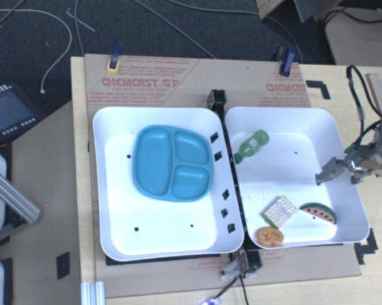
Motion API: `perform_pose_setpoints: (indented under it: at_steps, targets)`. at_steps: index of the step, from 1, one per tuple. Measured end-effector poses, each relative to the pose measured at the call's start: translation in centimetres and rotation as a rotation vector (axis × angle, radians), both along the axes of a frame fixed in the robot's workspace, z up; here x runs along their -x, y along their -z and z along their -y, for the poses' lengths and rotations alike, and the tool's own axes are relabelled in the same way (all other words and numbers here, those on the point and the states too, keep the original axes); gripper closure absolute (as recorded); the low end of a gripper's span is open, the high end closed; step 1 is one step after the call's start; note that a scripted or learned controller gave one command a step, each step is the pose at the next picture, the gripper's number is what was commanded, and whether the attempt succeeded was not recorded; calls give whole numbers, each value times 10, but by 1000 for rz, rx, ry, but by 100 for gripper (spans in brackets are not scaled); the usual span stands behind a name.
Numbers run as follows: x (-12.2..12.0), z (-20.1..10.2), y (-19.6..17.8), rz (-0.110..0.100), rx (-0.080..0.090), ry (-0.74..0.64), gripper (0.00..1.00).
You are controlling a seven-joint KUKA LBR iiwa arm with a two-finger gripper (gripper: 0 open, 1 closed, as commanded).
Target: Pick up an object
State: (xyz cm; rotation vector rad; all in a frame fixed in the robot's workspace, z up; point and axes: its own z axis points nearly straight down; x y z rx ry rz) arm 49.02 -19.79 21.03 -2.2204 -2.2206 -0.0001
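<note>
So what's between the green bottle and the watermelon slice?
In the camera view, bare white bin floor separates the green plastic bottle and the watermelon slice toy.

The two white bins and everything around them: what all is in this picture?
Bins: two, white, side by side on the bench.
Divided plate: one, blue, in the left bin.
Bottle: one, green, upper left of the right bin.
Patterned packet: one, white with specks, lower part of the right bin.
Watermelon slice: one, red and green, right of the packet.
Pretzel: one, orange, by the right bin's lower rim.
Clamps: two, blue, at the board's far edge.
Hand: one, grey, at the right bin's right side, above its floor.
</note>
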Motion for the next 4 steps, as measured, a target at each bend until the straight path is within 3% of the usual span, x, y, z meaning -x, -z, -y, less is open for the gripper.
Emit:
perform_pose_setpoints:
  at_steps: [2,3,4]
  targets:
    - [1,2,126,-6,-3,0,0]
    - [1,2,125,-2,-2,1,0]
    - [0,2,114,1,-1,1,100]
